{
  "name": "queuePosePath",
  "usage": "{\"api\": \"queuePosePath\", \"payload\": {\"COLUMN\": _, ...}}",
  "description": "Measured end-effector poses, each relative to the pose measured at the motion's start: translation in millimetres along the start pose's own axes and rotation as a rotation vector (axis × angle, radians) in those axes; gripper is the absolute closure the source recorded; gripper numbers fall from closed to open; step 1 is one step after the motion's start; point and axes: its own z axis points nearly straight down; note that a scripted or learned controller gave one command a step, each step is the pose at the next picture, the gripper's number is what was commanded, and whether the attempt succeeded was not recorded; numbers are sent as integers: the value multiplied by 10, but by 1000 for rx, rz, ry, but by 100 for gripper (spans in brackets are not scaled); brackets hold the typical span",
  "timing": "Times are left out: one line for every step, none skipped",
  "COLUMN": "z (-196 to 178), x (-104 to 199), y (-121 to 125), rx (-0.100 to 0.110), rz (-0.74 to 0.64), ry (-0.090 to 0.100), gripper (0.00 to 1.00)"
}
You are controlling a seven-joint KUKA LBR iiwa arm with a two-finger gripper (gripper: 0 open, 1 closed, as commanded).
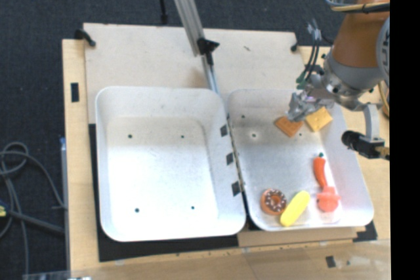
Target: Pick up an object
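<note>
The wooden bench (151,56) carries 2 shallow white bins side by side. The left bin (164,160) is the bigger one in the view, and the right bin (262,160) touches it along the middle edge. A slanted metal rail (184,0) comes down from the top of the view and ends just behind the place where the 2 bins meet.

The grey arm (357,33) with its orange band enters from the right and bends down over the far part of the right bin. Its gripper (300,108) is low over the bin floor there, just beside and above 2 small crackers. I cannot tell if the claw is released or clenched, because the wrist hides it.

The orange carrot toy (323,183) lies near the right wall of the right bin, long side pointing away from the camera. The yellow banana-like piece (294,208) lies at the near edge, touching the round brown donut (273,201) on its left. The darker cracker (287,126) is directly under the gripper, and the lighter cracker (318,119) is just to its right.
</note>
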Motion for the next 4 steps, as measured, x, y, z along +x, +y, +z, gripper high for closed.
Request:
{"api": "queuePosePath", "payload": {"z": 79, "x": 534, "y": -40, "rx": 2, "rz": 0, "ry": 0, "gripper": 100}}
{"api": "queuePosePath", "payload": {"z": 4, "x": 1059, "y": -251, "rx": 1, "rz": 0, "ry": 1, "gripper": 100}}
{"api": "queuePosePath", "payload": {"z": -15, "x": 1477, "y": -372, "rx": 2, "rz": 0, "ry": 1, "gripper": 100}}
{"api": "queuePosePath", "payload": {"z": 68, "x": 1912, "y": -472, "rx": 3, "rz": 0, "ry": 0, "gripper": 100}}
